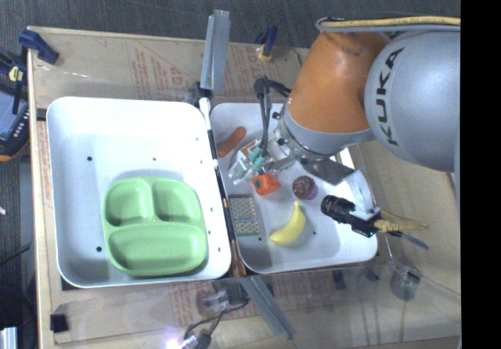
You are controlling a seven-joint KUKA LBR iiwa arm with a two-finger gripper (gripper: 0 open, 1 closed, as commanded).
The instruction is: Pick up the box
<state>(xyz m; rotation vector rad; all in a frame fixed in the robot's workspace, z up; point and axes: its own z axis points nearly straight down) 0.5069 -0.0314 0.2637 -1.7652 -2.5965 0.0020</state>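
The box (245, 215), small with a patterned top, lies flat in the right bin (313, 260) against its left wall, beside a banana (290, 227). I see my gripper (256, 161) above it, near an orange toy (266, 183); its state I cannot tell.

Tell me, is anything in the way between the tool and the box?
Nothing visible sits between them. The box lies flat at the right bin's left wall. The tool hangs above and just behind it, near the small orange toy. The banana lies off to the box's right, not on top of it.
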